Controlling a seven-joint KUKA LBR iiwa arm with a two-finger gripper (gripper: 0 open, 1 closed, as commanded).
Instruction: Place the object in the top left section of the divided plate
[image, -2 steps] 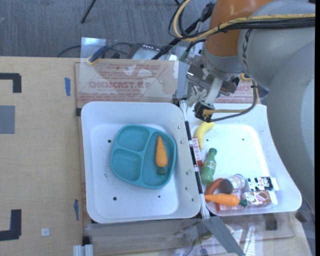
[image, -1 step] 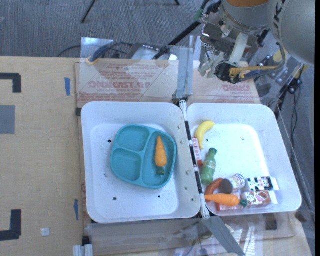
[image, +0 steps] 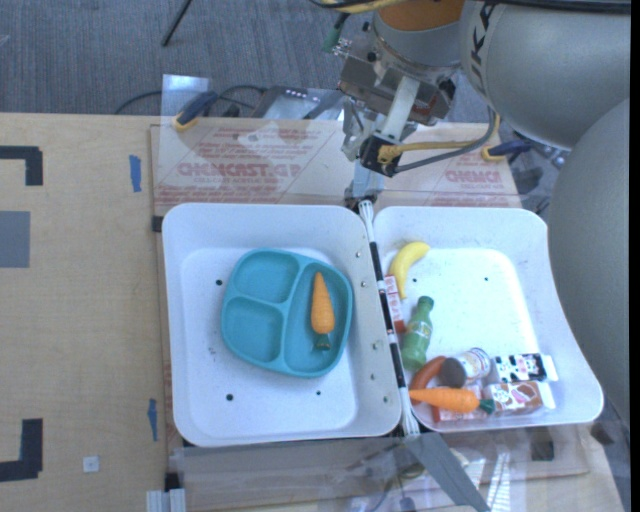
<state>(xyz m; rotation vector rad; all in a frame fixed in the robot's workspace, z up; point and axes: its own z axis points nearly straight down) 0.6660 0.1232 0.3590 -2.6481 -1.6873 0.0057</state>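
Arm (image: 560, 90): the grey KUKA arm filled the upper right of the camera view, its orange band (image: 420, 12) at the top edge above the wrist, the wrist tilted down toward the far rim where the two bins meet.
Left bin (image: 190, 400): shallow and white, it held the divided plate near its middle.
Right bin (image: 500, 270): shallow and white, touching the left bin along the centre seam, with the loose toys gathered along its left side and near edge.
Divided plate (image: 255, 330): a teal plate with three sections, two smaller ones on its left and one long one on its right.
Gripper (image: 362, 190): it hung above the far end of the seam between the bins, clear of the plate; whether it was open or closed could not be told, and nothing could be seen in its grasp.
Carrot on plate (image: 321, 308): an orange toy carrot with a small green stem end toward the camera, lying lengthwise in the long right section of the plate, not in either left section.
Second carrot (image: 445, 399): orange, lying flat near the right bin's near edge.
Banana (image: 406, 262): yellow, curved, at the right bin's far left.
Green bottle (image: 417, 334): lying just below the banana, beside the seam.
Carton (image: 522, 382): a small printed box at the right bin's near right.
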